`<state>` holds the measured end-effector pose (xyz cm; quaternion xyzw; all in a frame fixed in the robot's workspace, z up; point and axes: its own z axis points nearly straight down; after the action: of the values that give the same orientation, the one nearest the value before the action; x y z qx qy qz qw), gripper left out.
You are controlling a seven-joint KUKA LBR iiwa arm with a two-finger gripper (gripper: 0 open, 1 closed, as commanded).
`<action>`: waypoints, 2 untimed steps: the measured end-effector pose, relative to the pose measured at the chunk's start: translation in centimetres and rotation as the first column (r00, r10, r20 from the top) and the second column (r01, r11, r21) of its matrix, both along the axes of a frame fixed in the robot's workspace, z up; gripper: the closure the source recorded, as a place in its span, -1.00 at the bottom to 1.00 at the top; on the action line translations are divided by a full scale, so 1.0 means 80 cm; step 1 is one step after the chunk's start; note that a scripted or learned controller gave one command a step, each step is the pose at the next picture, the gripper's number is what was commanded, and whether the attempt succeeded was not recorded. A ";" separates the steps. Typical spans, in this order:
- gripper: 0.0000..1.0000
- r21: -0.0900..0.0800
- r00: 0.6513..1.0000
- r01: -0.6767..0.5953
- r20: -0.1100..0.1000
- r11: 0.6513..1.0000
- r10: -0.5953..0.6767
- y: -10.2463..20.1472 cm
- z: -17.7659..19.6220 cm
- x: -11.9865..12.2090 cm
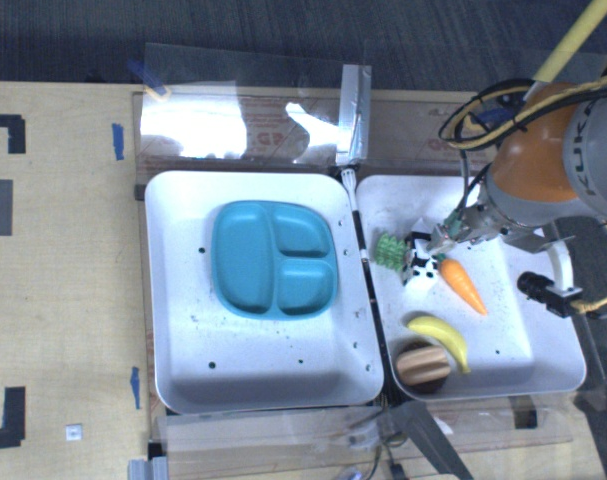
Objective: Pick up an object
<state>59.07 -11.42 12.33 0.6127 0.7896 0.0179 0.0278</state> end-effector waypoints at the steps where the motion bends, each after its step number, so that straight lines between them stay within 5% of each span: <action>1: 1.00 0.005 0.989 0.149 -0.023 0.989 -0.149 -0.001 -0.013 0.031; 2: 1.00 0.003 0.993 0.104 -0.064 0.995 -0.103 -0.104 -0.041 0.065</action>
<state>64.29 -19.75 9.07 0.6531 0.7572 -0.0006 0.0014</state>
